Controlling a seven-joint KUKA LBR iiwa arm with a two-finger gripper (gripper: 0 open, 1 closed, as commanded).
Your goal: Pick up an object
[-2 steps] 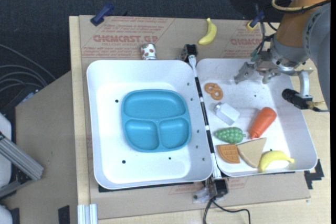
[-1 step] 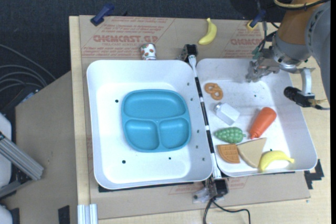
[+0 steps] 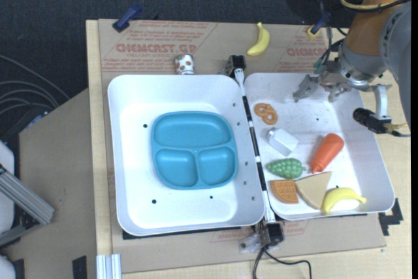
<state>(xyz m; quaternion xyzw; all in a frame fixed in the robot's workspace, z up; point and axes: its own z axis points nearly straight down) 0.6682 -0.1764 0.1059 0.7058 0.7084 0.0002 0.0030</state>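
The right bin (image 3: 372, 160) holds a pretzel (image 3: 265, 113), a white block (image 3: 282, 139), an orange carrot (image 3: 326, 151), a green bumpy vegetable (image 3: 285, 168), a waffle piece (image 3: 284, 191), a tan bread wedge (image 3: 313, 187) and a yellow banana (image 3: 343, 198). My gripper (image 3: 319, 89) hangs over the far end of this bin, up and right of the pretzel. It is open, its fingers spread, with nothing between them. The carrot lies about a hand's width nearer the front than the gripper.
In the left bin (image 3: 124, 140) lies a blue divided plate (image 3: 193, 148). Behind the bins, a second banana (image 3: 259, 41), a small patterned cup (image 3: 185, 63) and a blue clip (image 3: 126, 18) rest on the bench. A black clamp (image 3: 236, 65) sits where the bins meet.
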